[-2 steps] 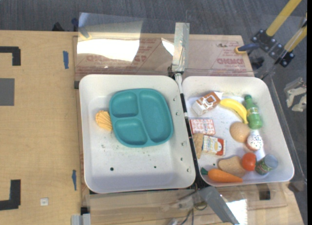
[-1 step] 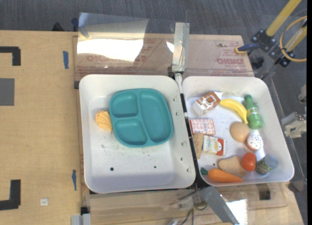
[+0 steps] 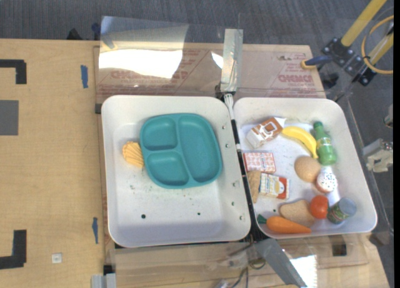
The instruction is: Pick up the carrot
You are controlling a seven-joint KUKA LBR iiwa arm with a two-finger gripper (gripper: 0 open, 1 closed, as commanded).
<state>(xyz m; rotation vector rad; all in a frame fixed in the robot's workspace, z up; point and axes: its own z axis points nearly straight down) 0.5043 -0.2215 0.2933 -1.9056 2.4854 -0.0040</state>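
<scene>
Orange carrot (image 3: 288, 225), right bin's (image 3: 356, 132) front edge

The shell-shaped yellow piece (image 3: 132, 153) left of the teal plate (image 3: 181, 150) is partly tucked under the plate's rim. Print on the small cartons (image 3: 259, 162) in the right bin (image 3: 359, 155) is too small to read. The yellow-and-black frame (image 3: 369, 12) at upper right is cut off by the picture's edge.
</scene>
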